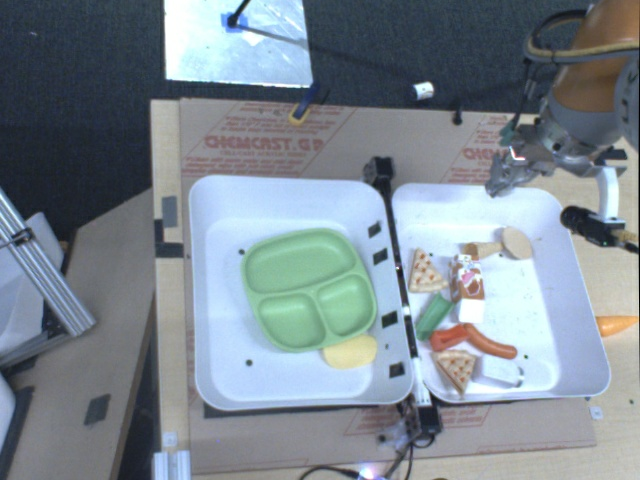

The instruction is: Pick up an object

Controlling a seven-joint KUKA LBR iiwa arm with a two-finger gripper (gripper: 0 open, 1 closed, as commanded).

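I see the gripper (500,181) at the far edge of the right bin (575,298), above its rim near the far left corner of that bin. I cannot tell whether it is wide or narrow, and nothing shows in it. The objects lie in the right bin, well apart from the gripper: a pizza slice (424,271) near the divider, a brown and white packet (468,280) just beside it, a round tan piece (517,242) farther off, a green pepper (434,314), a red sausage (478,340) and a second pizza slice (456,370) at the near edge. I note a green divided tray (305,288) in the left bin (215,268), with a yellow piece (350,352) touching its near right corner
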